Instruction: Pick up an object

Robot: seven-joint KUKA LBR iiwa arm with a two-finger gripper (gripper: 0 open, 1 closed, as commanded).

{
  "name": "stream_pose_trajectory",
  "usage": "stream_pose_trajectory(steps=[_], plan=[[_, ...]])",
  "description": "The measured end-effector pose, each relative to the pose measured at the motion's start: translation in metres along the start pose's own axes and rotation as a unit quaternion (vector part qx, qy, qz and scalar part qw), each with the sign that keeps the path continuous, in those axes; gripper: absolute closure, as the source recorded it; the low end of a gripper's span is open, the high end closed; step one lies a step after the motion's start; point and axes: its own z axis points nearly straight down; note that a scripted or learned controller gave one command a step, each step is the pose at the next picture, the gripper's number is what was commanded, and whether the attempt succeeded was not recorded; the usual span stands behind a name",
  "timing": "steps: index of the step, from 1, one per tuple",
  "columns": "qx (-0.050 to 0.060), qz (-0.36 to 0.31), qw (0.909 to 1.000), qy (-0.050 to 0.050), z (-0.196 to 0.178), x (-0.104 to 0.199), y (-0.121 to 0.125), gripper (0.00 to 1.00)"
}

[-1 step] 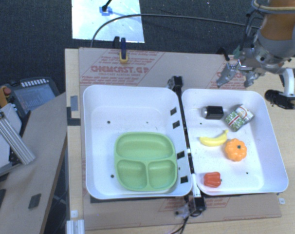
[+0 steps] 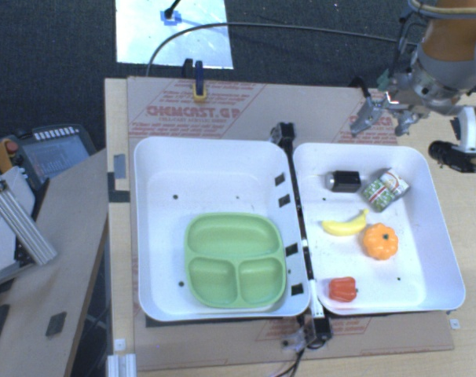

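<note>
The right bin [image 2: 434, 210] holds a small black block [image 2: 346, 181], a green and white can [image 2: 385, 190] lying on its side, a yellow banana [image 2: 344, 225], an orange pumpkin [image 2: 380, 241] and a red pepper [image 2: 342, 289]. My gripper [image 2: 385, 119] hangs above the bench just behind the right bin's far rim, up and back from the can. Its fingers are spread apart, open, with nothing between them.
A green divided plate [image 2: 236, 259] lies in the front of the left bin [image 2: 167, 171]. A black divider [image 2: 294, 210] runs between the bins. A yellow clamp [image 2: 199, 81] stands behind the left bin. A pendant [image 2: 53, 154] sits on the side table at left.
</note>
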Motion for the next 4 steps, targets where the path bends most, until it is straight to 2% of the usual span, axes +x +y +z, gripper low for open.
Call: stream_pose_trajectory(steps=[2,3,4], plan=[[0.002,0.001,1.0,0.0,0.12,0.003,-0.005,0.0],[0.002,0.001,1.0,0.0,0.161,0.003,-0.002,0.0],[-0.001,0.001,1.0,0.0,0.148,0.003,-0.001,1.0]])
